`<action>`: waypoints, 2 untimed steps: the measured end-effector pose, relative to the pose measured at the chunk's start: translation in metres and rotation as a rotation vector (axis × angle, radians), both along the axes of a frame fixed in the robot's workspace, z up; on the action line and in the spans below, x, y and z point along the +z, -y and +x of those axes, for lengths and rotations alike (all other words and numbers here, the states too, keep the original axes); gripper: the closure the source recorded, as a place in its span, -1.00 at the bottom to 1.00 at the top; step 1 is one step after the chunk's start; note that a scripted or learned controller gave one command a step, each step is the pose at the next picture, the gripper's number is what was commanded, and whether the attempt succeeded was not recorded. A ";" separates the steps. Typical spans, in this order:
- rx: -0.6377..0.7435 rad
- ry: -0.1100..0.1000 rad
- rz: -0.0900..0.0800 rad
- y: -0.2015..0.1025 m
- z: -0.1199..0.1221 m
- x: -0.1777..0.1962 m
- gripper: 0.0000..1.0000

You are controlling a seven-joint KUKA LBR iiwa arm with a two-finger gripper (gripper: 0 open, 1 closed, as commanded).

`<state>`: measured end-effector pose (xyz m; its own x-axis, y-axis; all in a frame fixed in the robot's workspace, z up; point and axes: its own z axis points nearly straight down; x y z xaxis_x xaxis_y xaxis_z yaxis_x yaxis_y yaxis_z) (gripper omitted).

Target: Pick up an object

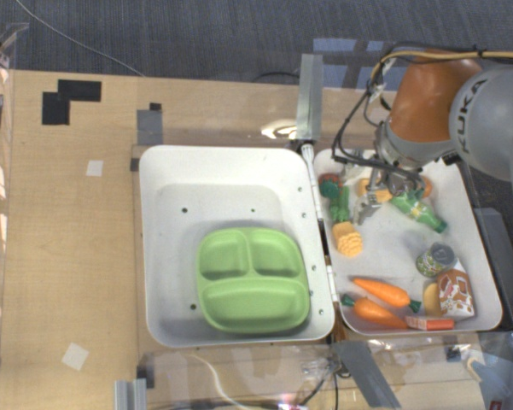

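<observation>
pincer (371, 202) above right bin, corn cob (349, 240) just below-left

Green tray (253, 280) (white bins (230, 173)); orange carrots (382, 291).

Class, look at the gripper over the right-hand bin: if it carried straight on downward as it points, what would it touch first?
Probably the bare white floor of the right bin, between the yellow corn cob and the green plastic bottle; the gripper hangs there, though depth is uncertain.
</observation>
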<state>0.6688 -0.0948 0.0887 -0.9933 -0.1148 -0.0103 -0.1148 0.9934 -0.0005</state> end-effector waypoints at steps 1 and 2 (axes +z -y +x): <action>0.005 0.017 -0.001 -0.002 0.005 0.016 1.00; -0.041 0.019 -0.001 -0.022 0.005 0.181 1.00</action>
